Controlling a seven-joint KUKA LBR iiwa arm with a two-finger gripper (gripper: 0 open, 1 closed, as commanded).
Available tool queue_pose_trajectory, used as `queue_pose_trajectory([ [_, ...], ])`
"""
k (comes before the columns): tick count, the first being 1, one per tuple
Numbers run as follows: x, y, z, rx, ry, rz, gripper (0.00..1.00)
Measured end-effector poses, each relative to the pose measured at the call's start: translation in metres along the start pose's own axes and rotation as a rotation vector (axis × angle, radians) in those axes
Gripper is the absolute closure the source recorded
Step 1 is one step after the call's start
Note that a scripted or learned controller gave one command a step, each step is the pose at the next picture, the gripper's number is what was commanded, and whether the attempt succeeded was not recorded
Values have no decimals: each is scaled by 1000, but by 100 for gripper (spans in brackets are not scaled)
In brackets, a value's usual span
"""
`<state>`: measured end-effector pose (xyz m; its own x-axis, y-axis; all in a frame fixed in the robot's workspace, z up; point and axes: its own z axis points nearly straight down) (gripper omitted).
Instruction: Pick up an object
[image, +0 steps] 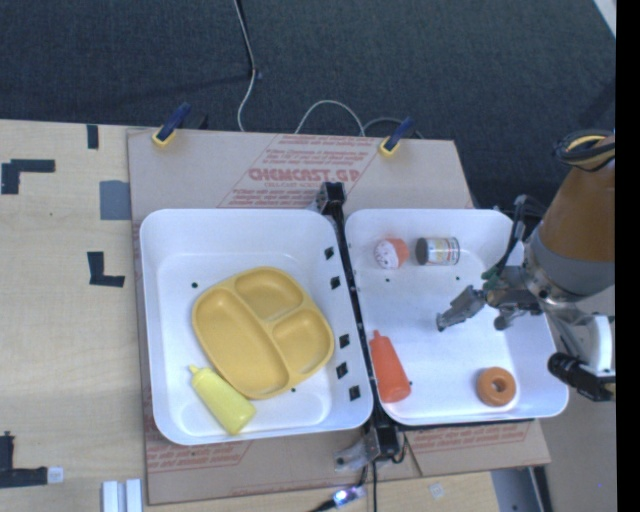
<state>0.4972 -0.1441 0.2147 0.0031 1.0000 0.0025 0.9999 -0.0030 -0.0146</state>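
- The gripper (462, 312) sits low over the right bin (440, 400), in the right middle of the frame, with the grey arm (575, 240) and its orange band coming in from the right edge.
- The fingers (452, 316) point left and down toward the bin's white floor; they look set narrowly, and nothing shows between them.
- Candidates for picking lie in the right bin: an orange bottle (389, 367) lies along the bin's left wall, near the lower left corner.
- A brown ring-shaped doughnut (496, 386) lies near the lower right corner of the same bin, below and right of the gripper, apart from it.
- A small round orange and white object (390, 253) lies in the upper part of the right bin, with a small dark jar (437, 250) with a pale label lying on its side just beside it to the right; both are above the gripper and apart from it.
- The left bin (170, 300) holds a yellow divided plate (262, 330) with three compartments, tilted across its middle.
- A yellow squeeze bottle (222, 399) lies at the plate's lower left edge, touching or nearly touching it.
- Both bins rest on a brown cardboard sheet (300, 172) with red print, held by two blue and yellow clamps (171, 125) at its upper edge, on the pale tabletop (60, 330).
- A thin white cable (330, 108) loops over the dark floor at the top of the frame.
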Motion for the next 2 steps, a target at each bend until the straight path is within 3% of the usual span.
queue_pose_trajectory([
  [1, 0, 3, -6, -13, -2, -4, 0],
  [2, 2, -7, 49, -8, -1, -3, 0],
])
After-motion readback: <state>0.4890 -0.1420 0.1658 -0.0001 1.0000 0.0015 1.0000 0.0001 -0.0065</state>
